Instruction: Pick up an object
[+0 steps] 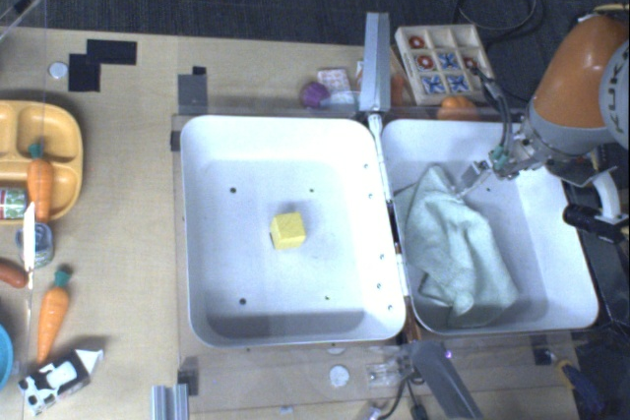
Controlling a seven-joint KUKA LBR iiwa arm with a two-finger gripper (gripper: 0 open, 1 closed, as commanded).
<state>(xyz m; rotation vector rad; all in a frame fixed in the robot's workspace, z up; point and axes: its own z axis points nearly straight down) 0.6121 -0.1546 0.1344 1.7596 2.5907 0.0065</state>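
Note:
A pale grey-green cloth [455,243] lies bunched in the right bin [551,241], rising to a peak at its upper end. My gripper [474,174] reaches in from the right and sits at that peak, shut on the cloth's top corner. The cloth hangs down from it toward the bin's front. A small yellow block [288,230] rests alone near the middle of the left bin [226,162].
A raised divider [386,202] separates the two bins. Toy carrots, a yellow tray [39,157] and other small items lie on the bench at far left. A tic-tac-toe board [443,62] and a purple ball [314,94] sit behind the bins.

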